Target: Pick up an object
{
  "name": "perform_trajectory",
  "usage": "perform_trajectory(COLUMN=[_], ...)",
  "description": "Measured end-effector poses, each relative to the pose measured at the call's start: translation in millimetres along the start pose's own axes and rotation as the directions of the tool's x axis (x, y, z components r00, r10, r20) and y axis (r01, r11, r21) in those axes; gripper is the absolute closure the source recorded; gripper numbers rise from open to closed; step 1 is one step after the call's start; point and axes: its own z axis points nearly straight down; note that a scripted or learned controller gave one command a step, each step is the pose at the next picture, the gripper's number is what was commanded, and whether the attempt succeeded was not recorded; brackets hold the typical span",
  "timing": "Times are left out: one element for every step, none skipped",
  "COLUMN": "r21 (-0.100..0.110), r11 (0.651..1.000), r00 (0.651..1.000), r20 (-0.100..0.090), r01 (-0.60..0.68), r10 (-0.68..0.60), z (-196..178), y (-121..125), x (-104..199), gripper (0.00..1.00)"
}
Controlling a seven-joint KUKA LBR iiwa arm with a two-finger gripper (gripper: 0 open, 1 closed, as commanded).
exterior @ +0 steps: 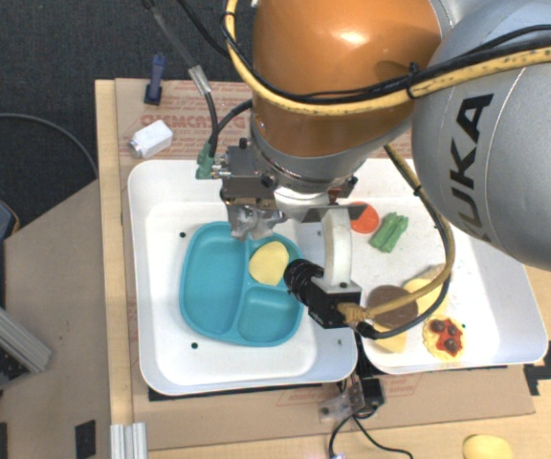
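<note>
A cardboard-covered bench (113, 256) stands on dark carpet, with black cables looping over the floor beyond its far edge. Near the bench's far left corner lie a small white block (151, 139) and a blue clip (154, 77).

Two shallow white bins sit side by side on the bench. The left bin (156, 285) holds a blue divided plate (220, 290), which fills most of its floor. A pale yellow piece (269, 262) rests on the plate's right-hand edge, by the divider.

The right bin (505, 295) holds an orange-red piece (364, 220) and a green piece (388, 231) close together toward its far side. Near its front edge are a brown disc (390, 304) on a yellow shape, and a yellow slice with red and dark topping (445, 337).

The gripper (247, 226) hangs over the far edge of the blue plate, just beside the pale yellow piece. I cannot tell whether it is spread or closed, and nothing shows clamped in it.
</note>
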Motion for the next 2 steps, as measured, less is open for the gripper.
perform_trajectory(r21=[-0.039, -0.001], r11=[0.999, 1.000], r00=[1.000, 1.000], r20=[-0.017, -0.001], r01=[0.001, 0.000], r10=[-0.002, 0.000], z=[-168.1, 28.9], y=[26.7, 0.5], x=[-1.1, 0.6], gripper=[1.00, 1.00])
